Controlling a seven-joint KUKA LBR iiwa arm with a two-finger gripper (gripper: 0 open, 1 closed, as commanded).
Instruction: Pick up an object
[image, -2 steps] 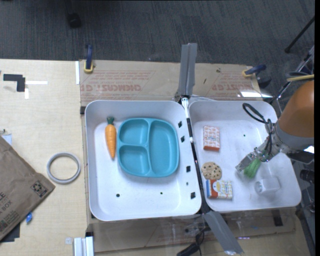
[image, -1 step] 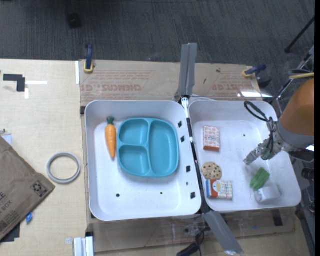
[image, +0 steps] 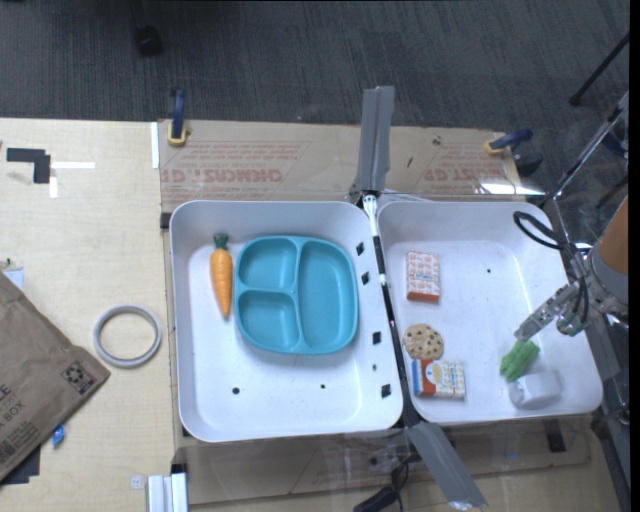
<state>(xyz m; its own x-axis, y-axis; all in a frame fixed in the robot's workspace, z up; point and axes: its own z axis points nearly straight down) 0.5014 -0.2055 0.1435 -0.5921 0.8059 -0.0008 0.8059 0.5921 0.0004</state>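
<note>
R bin (image: 480, 250), gripper (image: 530, 325) just above green toy (image: 519, 358)

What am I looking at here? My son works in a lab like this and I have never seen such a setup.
One camera, fixed above a bench, looks down at a slant on two shallow white bins. The left bin has a toy carrot beside a blue divided plate. The right bin has a pink-and-white packet, a cookie, a small carton, a green item and a white item. A robot arm reaches in from the right; its end effector is just above the green item. Nothing is visibly between its fingers. Its job is to pick up an object. A tape ring lies on the bench left of the bins.
</note>
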